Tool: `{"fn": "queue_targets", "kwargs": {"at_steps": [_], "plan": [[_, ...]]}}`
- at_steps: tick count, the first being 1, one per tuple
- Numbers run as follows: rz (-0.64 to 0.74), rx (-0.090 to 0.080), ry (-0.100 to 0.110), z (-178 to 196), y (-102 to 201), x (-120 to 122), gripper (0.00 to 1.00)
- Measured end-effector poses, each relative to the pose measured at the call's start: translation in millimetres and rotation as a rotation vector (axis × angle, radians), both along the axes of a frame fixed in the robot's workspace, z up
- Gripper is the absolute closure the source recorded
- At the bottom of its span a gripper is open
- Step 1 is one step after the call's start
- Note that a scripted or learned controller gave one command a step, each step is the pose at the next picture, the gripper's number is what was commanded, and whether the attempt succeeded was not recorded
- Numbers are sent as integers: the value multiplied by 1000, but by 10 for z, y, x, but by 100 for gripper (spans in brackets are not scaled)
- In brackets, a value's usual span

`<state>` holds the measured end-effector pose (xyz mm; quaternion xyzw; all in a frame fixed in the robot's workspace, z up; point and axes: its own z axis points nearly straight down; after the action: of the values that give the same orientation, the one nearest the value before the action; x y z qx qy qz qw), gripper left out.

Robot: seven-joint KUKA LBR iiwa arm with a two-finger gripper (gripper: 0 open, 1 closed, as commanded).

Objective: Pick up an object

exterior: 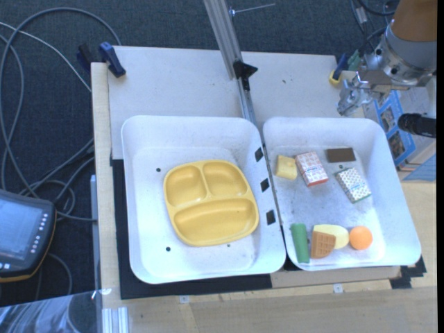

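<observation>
Partly cropped arm (416,26) (fingers indistinct) above bin (388,151)

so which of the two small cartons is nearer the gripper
The patterned green-white carton, at the right bin's right side; the red-and-white carton lies further left of the gripper.

Arm (416,19) cut off at 1 o'clock edge, monitor (21,234) cropped at 9 o'clock, small box (311,168) print too small to read

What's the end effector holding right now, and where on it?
Nothing. The end effector is above the right bin's far rim, apart from every object in it.
</observation>
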<state>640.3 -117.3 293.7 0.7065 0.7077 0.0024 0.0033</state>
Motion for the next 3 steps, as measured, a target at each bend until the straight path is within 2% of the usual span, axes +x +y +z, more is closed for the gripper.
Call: {"fn": "queue_targets", "kwargs": {"at_steps": [1, 2, 3], "plan": [[3, 3, 9, 21, 449, -211, 100], [3, 4, 13, -166, 843, -453, 100], [5, 4, 13, -278, 1419, -710, 100]]}}
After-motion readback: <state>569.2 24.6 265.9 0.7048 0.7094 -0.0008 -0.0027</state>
